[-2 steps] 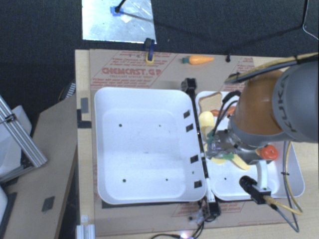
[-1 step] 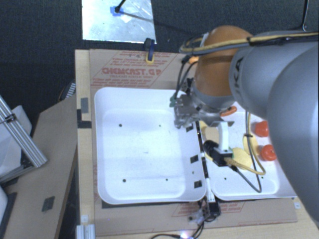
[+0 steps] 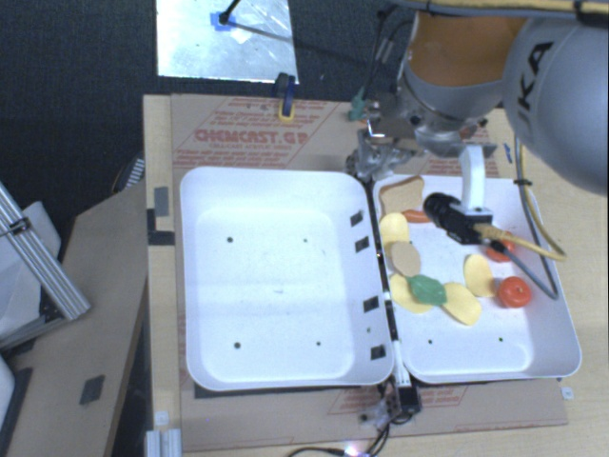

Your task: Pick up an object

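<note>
Several food pieces (image 3: 428,290) in right bin (image 3: 476,352); gripper (image 3: 379,160) at far rim

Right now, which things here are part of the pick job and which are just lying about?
Job: gripper; right bin; in it, bread slice, tan oval, green piece, yellow chip, red ball.
Lying about: left bin, cardboard underlay, silver sheet, blue-yellow clip, aluminium rail.

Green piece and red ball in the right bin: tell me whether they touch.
Apart. The camera view shows the green piece and the red ball separated by a yellow slice and bare floor of the right bin.
</note>
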{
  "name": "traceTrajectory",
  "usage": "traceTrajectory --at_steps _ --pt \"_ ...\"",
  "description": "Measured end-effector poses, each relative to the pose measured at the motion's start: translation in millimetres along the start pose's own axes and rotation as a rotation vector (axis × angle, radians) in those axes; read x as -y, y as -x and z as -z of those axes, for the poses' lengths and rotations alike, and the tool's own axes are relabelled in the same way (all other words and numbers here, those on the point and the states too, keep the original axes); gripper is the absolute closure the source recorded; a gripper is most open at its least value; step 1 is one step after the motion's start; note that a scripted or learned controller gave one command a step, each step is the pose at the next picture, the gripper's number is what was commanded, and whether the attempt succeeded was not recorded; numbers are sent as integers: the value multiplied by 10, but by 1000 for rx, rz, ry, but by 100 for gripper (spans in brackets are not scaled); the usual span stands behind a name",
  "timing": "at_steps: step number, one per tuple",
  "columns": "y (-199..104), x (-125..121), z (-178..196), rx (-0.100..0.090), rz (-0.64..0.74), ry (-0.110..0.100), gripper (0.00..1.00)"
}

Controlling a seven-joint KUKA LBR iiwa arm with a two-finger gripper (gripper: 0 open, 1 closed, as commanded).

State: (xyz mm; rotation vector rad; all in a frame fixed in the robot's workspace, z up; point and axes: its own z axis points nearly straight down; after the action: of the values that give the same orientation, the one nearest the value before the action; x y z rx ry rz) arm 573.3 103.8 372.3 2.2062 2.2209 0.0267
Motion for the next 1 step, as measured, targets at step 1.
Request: traceTrajectory --at_steps 1 --pt "-242 -735 209 4 -1 -12 100"
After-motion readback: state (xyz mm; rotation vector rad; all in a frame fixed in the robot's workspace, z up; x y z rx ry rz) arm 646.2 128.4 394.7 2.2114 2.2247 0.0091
